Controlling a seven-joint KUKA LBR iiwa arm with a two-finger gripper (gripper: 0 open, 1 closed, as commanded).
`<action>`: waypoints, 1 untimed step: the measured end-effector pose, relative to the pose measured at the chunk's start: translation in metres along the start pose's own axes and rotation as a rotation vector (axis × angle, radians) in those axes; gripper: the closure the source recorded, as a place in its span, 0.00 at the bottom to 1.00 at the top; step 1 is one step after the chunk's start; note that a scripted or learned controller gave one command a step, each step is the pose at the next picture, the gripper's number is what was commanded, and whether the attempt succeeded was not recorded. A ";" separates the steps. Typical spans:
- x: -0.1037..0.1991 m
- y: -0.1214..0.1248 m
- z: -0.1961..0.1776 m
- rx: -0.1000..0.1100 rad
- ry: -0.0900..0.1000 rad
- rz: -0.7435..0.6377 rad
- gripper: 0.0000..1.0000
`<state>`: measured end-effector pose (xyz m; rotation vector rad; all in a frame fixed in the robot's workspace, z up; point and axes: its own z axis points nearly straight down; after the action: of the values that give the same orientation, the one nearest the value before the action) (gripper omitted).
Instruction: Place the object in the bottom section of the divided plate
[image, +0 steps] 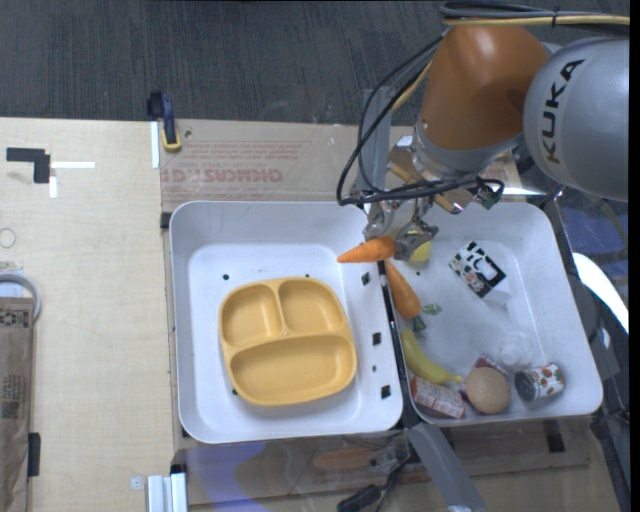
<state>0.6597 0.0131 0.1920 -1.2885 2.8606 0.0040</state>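
A yellow divided plate (226, 335) lies in the left bin (195, 300), with two small sections at the top and one wide section at the bottom. My gripper (396, 236) hangs over the wall between the two bins, above and to the right of the plate. It is shut on the thick end of an orange carrot (364, 251). The carrot lies level and points left, over the left bin's upper right corner. It is off the plate.
The right bin (545, 300) holds a second carrot (403, 290), a banana (424, 362), a black-and-white box (477, 268), a round beige item (488, 390), a small patterned cup (540, 381) and a red-and-white packet (437, 401). A small yellow item (421, 253) sits just under the gripper.
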 end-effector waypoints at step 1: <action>0.028 0.044 0.000 0.001 0.002 0.058 1.00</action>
<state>0.6085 0.0216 0.1924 -1.2060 2.8975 0.0014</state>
